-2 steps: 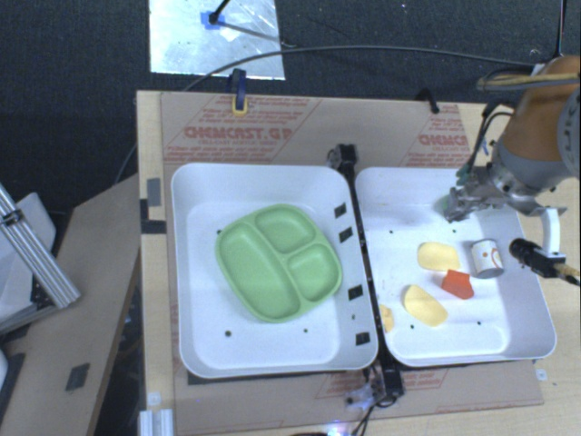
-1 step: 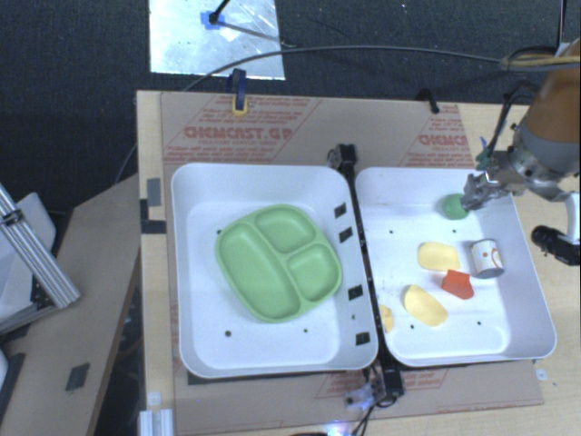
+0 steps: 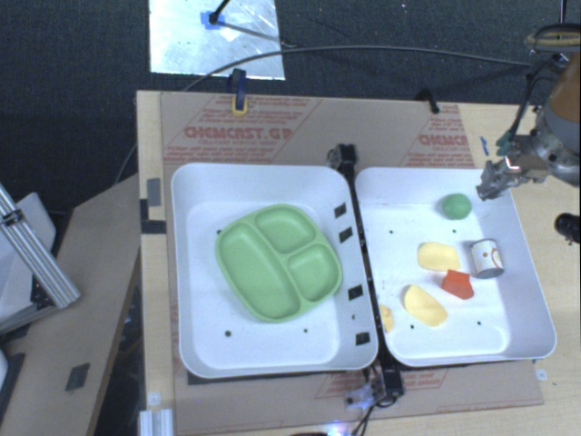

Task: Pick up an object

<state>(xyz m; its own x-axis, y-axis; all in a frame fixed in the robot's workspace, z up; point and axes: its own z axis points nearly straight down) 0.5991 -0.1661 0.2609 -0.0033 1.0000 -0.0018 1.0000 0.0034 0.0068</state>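
The right bin (image 3: 508,334) holds a green ball (image 3: 457,206), two yellow pieces (image 3: 438,256) (image 3: 425,305), a small orange-yellow bit (image 3: 387,317) at its left wall, a red-orange piece (image 3: 458,284) and a small silver can (image 3: 487,258) lying on its side. My gripper (image 3: 495,182) hangs at the bin's far right corner, just right of and above the green ball. Nothing shows between its fingers.
The left bin (image 3: 195,334) holds a green divided plate (image 3: 278,261). Black clips (image 3: 345,235) run along the seam between the bins. A blue and yellow clamp (image 3: 239,90) stands at the bench's back edge. A metal rail (image 3: 36,257) lies at the far left.
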